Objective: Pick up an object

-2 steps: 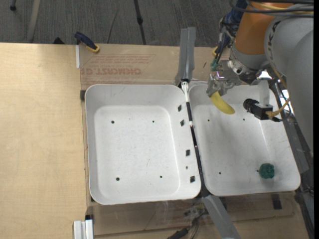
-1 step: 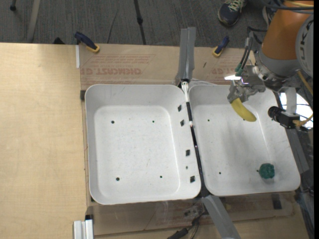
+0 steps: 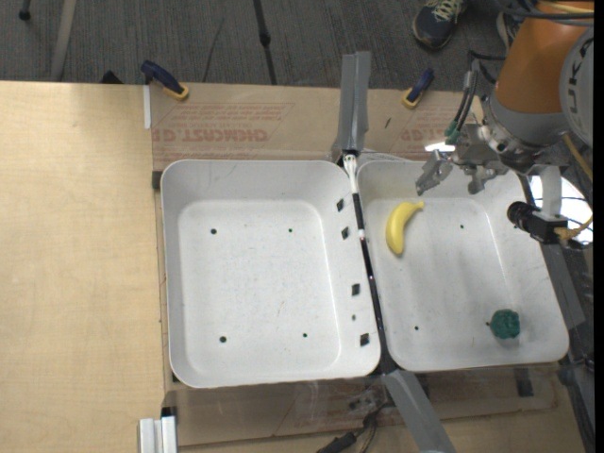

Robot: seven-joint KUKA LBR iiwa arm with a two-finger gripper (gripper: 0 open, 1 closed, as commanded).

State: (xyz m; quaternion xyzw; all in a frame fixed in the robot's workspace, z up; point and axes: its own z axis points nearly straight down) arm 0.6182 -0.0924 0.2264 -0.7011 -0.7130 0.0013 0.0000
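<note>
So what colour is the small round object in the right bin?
Dark green ball, camera view.

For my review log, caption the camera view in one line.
Two-finger gripper open above right white bin, beside yellow banana; green ball sits near bin's front corner.

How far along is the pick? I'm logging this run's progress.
Nothing looks picked yet: the banana and the green object both lie on the floor of the right bin. In hand: the gripper hangs above that bin's far edge, near the banana, with nothing between its fingers. Left: descend, grasp, lift.
</note>
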